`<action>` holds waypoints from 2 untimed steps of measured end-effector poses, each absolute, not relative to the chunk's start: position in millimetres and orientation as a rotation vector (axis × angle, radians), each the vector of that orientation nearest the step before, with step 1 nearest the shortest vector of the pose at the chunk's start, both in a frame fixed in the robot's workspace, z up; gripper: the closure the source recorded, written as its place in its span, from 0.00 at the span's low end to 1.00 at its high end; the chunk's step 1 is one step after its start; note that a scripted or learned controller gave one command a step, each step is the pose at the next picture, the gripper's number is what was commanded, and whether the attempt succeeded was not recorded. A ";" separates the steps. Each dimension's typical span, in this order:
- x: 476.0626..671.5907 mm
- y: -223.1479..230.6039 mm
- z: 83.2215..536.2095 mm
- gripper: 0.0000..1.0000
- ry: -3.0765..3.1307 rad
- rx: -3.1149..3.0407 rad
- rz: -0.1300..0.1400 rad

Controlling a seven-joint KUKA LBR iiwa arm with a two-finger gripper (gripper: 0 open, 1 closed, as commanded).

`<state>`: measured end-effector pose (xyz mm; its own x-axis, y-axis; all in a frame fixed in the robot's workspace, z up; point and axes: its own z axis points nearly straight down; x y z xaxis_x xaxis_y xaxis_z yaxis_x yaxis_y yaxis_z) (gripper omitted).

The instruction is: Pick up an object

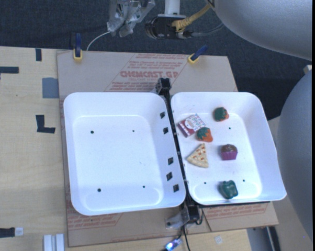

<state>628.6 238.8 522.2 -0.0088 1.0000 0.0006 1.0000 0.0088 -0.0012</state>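
Several small toy foods lie in the right bin (262,140). Among them are a red-and-white packet (191,124), a red-orange fruit with a green top (204,135), a yellow pizza slice (198,156), a purple piece (228,151), a green pepper (227,189) and a dark green-and-red piece (220,113). My gripper (125,15) hangs high above the bench's far edge, well away from both bins and behind the left one. Nothing shows in it.
The left bin (76,140) sits against the right bin along a black clipped seam (170,140). Both rest on a cardboard sheet (147,75) held by two clamps. The grey arm (262,9) arcs across the top right corner.
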 end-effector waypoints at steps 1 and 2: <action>658.4 233.1 534.6 1.00 -2.224 -2.222 -0.001; 668.5 233.2 534.1 1.00 -2.224 -2.221 0.002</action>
